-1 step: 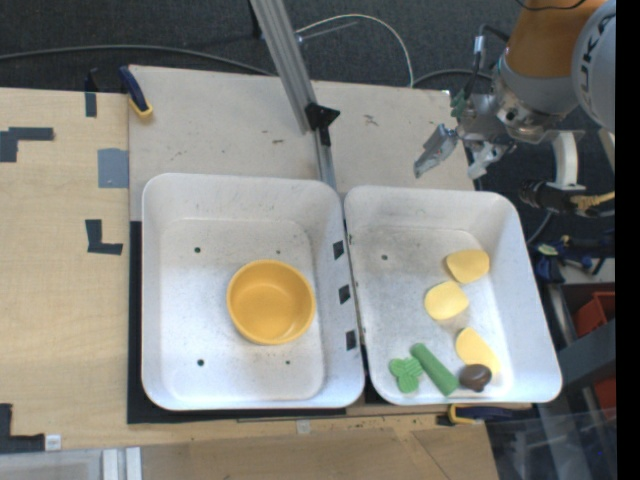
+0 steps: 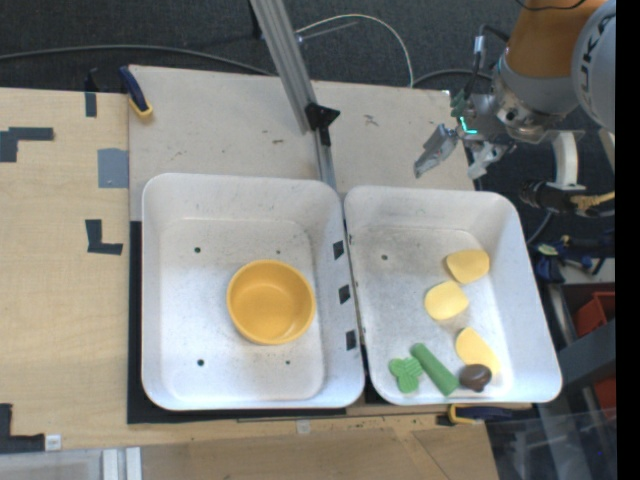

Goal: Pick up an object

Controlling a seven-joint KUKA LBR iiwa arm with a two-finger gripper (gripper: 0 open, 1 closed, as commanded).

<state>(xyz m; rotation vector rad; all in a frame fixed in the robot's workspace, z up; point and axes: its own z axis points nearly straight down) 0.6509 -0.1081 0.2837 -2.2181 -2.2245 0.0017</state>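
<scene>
- Three yellow lumps in the right bin [image 2: 500,208], toward its right side: top lump [image 2: 467,265], middle lump [image 2: 446,301], bottom lump [image 2: 474,348], each a little apart from the next.
- Best first pick, by judgement: the top or middle lump, with bare bin floor around for fingers to come down on both sides.
- Harder pick: bottom lump, just beside a small brown piece [image 2: 475,376] and close to the bin wall.
- Green stick [image 2: 434,368] and green leafy piece [image 2: 405,373] lying together at the near edge; likely to shift one another if nudged.
- Yellow bowl [image 2: 270,301] alone in the left bin [image 2: 170,208]; probably too wide to grip except at the rim.
- Gripper [image 2: 440,153] above the tabletop [image 2: 220,118], beyond the right bin's far rim, holding nothing; open or closed cannot be told.
- Needed, as judged: travel over the chosen lump, straight descent, centred closing.
</scene>
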